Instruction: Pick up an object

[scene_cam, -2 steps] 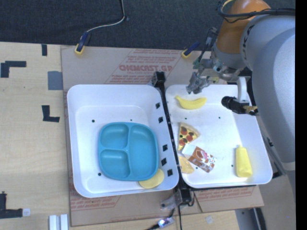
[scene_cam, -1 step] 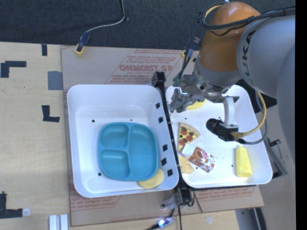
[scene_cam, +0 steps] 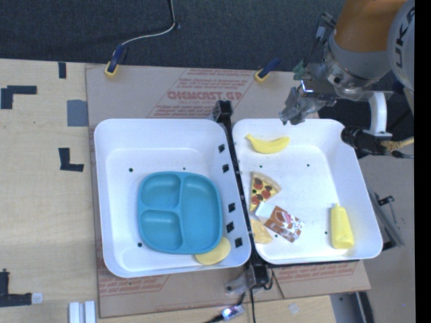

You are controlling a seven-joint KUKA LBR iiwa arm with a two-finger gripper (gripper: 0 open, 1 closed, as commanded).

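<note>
The right bin holds a yellow banana near its far edge. A pizza slice lies by the divider, with a brown and white packet and a pale yellow wedge just in front of it. A yellow bottle lies at the near right. My gripper hangs over the bin's far rim, a little right of the banana and above it, with nothing visibly in it.
In the left bin sits a blue divided plate, and a yellow disc pokes out from under its near edge. A black clip stands at the top of the divider between the bins.
</note>
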